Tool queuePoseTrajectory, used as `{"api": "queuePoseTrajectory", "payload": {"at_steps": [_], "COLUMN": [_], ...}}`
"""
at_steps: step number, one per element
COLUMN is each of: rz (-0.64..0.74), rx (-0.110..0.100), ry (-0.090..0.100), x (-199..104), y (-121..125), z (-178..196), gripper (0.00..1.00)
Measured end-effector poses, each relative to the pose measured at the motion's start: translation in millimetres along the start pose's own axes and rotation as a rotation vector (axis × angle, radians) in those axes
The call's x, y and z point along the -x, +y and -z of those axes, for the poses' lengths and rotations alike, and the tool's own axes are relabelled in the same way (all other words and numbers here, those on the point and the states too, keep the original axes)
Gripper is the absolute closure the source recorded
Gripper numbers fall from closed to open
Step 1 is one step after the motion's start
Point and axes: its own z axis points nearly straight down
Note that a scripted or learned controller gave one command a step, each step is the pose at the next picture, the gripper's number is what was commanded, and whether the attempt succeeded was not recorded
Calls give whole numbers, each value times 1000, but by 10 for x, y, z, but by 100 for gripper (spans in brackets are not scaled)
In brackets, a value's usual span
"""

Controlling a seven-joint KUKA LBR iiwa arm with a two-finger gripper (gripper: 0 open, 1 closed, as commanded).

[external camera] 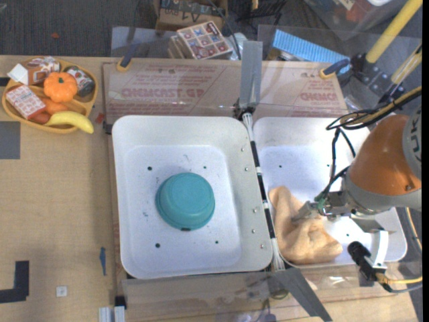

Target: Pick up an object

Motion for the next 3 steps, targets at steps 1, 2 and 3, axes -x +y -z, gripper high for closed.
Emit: {"api": "queuePoseTrajectory", "payload": {"at_steps": [1, 2, 3], "rz": [7, 89, 84], "rx": [3, 0, 6], "ry": [-2, 0, -2], "x": [-140, -192, -170], "y": [805, 165, 179], "z": [-2, 0, 110], "gripper": [0, 0, 100]}}
